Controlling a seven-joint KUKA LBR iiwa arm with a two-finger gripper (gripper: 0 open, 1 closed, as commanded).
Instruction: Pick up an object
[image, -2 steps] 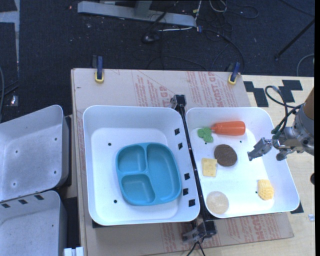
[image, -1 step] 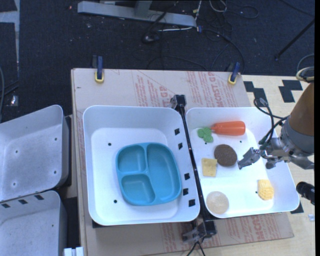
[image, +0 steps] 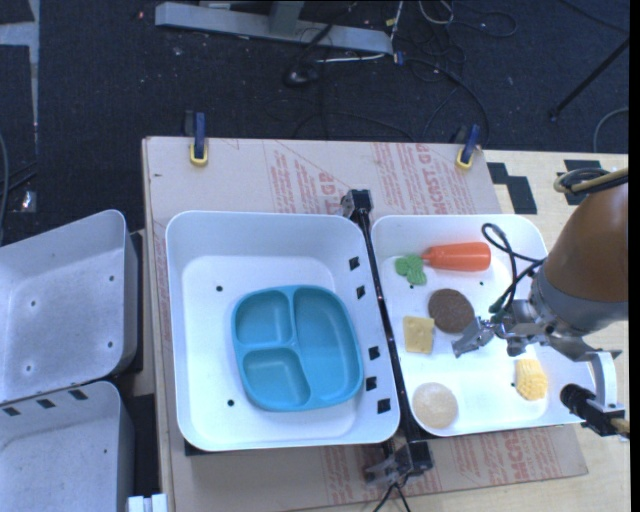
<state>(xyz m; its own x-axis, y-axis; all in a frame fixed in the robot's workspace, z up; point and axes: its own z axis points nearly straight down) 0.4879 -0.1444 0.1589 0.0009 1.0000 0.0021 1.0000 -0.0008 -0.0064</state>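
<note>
1. You cannot tell whether the gripper is open or closed; it sits low in the right bin, at the right of the frame.
2. Just beside its tip, to the upper left, lies a brown round patty.
3. A yellow cheese cube lies left of it, a corn piece to the lower right, a pale round disc below.
4. An orange carrot lies above, its green top at its left end.
5. The left bin holds a blue divided plate.

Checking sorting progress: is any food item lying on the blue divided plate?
No, the blue divided plate in the left bin bears nothing; the carrot and other foods lie in the right bin.
</note>
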